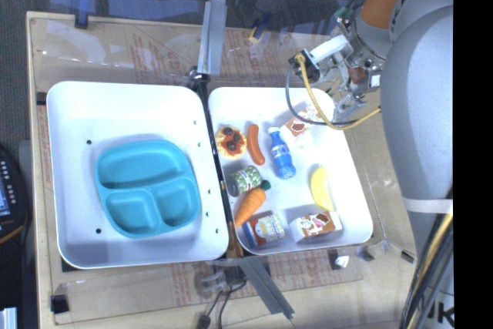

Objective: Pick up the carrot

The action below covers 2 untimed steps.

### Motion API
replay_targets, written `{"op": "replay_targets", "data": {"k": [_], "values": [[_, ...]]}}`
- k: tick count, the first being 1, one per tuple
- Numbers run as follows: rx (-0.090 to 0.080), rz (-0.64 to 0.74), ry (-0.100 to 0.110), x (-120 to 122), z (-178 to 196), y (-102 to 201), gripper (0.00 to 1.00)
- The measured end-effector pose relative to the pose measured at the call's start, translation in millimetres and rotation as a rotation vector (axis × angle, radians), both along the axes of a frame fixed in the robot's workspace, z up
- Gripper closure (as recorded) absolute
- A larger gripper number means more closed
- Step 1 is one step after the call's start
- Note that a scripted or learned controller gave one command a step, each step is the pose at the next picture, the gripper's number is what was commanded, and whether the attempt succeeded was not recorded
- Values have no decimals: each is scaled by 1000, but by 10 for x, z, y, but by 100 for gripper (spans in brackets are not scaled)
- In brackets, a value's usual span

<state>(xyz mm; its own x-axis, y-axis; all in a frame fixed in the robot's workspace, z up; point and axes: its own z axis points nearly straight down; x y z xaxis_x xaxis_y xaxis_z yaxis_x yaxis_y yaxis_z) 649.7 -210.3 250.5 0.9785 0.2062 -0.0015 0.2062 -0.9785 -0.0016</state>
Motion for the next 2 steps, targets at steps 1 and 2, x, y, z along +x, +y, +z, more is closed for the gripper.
{"op": "replay_targets", "data": {"k": [1,2], "values": [[2,183,4,-199,-1609,12,0],[4,452,4,-627,-1607,111,0]]}}
